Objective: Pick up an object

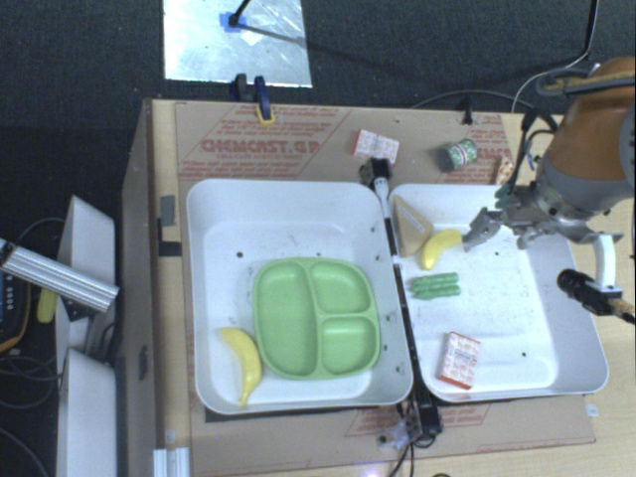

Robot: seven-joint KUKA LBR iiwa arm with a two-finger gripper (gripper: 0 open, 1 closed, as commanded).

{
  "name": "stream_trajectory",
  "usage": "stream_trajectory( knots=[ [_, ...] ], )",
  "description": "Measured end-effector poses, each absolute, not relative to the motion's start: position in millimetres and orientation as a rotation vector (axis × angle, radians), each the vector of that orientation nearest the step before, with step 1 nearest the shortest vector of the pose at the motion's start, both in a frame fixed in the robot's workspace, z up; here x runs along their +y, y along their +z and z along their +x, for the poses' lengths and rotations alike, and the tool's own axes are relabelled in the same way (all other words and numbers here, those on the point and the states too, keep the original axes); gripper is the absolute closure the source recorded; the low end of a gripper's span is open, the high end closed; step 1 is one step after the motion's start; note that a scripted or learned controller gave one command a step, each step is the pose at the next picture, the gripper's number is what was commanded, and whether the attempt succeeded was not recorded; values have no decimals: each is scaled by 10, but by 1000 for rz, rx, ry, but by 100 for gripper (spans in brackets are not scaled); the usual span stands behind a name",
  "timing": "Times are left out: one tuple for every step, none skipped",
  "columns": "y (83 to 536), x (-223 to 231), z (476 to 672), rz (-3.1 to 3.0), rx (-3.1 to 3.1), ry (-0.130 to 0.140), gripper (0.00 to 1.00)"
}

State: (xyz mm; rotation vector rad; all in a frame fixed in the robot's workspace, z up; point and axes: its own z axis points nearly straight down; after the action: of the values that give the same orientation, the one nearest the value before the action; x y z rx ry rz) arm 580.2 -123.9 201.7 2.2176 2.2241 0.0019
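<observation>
now gripper [484,229] hangs over right bin [571,366], upper part, fingers slightly spread, nothing between them. yellow banana [438,245] lies just left of fingertips, near bin's left wall, long axis slanting up-right toward gripper. short leftward reach likely needed.

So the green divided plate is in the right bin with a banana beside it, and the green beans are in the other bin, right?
Not quite. The camera view shows the green divided plate in the left bin, not the right, with a banana beside it. The green beans are in the other bin, the right bin.
</observation>
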Motion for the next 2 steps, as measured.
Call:
stream_trajectory(
  knots=[
    [970,-978,6061,2218,2227,-2,0],
    [840,-878,5768,2220,2223,0,0]
  ],
)
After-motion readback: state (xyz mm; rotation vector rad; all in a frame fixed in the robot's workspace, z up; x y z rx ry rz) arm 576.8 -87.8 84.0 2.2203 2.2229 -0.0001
